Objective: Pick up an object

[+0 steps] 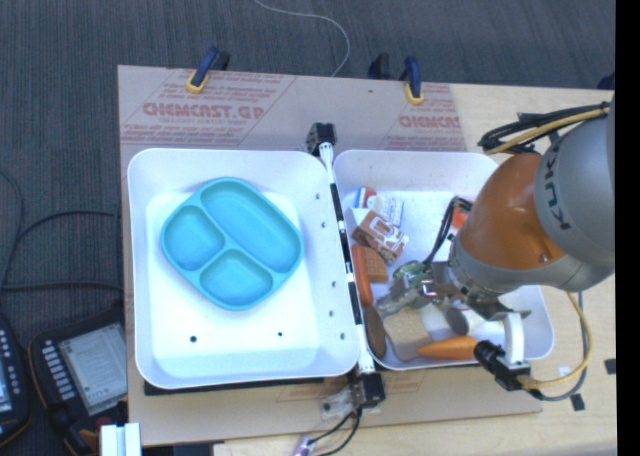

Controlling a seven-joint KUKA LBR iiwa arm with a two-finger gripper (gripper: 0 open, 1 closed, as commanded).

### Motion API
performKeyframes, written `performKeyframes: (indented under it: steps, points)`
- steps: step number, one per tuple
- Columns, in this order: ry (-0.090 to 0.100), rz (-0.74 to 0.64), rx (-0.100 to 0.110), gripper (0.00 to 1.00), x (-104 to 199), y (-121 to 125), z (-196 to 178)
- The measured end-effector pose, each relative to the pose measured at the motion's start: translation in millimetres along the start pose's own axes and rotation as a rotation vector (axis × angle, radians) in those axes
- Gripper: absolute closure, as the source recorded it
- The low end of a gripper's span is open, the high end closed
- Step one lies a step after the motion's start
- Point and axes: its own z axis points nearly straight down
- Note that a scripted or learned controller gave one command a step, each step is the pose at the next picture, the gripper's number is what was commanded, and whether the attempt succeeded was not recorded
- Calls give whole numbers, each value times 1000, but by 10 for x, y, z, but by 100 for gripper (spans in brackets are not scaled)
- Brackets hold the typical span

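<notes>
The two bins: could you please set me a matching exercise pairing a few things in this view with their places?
Things:
1. blue divided plate
2. orange carrot-shaped item
3. yellow clamp
4. arm's orange band

Places:
A. on the board's far edge, behind the right bin
B. in the left bin
C. near the right bin's front wall
D. above the right bin

Pairs: 1-B, 2-C, 3-A, 4-D

Robotics lab setting: board-topped bench (300, 94) held by clamps (205, 66), grey carpet floor (80, 24), loose cables (290, 4), and a teach pendant (70, 369) beside it.
</notes>
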Motion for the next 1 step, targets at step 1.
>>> performKeyframes:
  steps: [1]
  points:
    - [0,1,-2,100,-4,8,-102]
